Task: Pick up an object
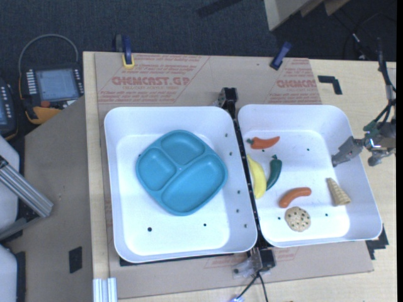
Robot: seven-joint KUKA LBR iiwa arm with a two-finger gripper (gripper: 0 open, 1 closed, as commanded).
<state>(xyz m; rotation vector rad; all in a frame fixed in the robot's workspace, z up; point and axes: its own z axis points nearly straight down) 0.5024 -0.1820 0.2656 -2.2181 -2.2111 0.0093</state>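
Objects lie in right bin (352, 134): banana (257, 176), sausage (295, 196), cookie (297, 218), cone (339, 192)
I see gripper (352, 148) at bin's right rim; can't tell its spread

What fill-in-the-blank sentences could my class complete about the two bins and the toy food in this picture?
1. The blue divided plate lies in the ____ bin of the view.
2. The cookie lies nearest the ____ edge of the right bin.
3. The banana touches the ____ pepper.
4. The ice cream cone lies to the ____ of the sausage.

Missing words: left; front; green; right
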